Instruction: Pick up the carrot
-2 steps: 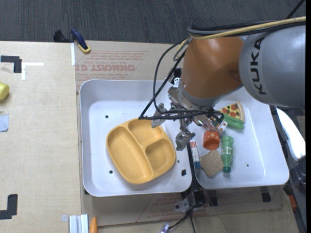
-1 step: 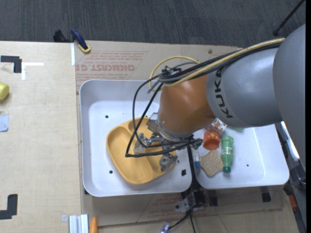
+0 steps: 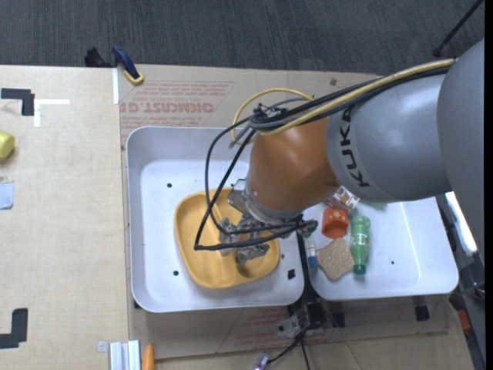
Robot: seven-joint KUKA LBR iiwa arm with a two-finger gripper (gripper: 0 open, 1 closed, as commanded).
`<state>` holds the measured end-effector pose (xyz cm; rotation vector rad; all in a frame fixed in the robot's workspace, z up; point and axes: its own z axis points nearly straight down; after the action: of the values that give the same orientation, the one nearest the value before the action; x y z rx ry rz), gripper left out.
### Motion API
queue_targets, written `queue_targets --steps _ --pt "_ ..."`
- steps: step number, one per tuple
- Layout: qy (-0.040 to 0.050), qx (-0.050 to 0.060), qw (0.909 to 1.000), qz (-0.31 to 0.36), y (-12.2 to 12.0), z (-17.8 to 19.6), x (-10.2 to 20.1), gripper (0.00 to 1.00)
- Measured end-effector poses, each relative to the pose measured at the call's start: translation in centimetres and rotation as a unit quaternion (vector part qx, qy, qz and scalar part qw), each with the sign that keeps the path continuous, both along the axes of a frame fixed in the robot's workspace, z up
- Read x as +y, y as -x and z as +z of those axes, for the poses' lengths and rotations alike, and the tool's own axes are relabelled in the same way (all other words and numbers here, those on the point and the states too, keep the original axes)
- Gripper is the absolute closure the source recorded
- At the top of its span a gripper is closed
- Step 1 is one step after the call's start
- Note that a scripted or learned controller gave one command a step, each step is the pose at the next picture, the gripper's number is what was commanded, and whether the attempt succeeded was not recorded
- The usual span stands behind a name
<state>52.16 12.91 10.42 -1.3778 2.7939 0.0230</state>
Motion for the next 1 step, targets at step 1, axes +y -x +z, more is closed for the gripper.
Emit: queue_targets --steps 1 --pt "0.0071 0.01 0.9832 -0.182 2.03 3.76 0.72 1.0"
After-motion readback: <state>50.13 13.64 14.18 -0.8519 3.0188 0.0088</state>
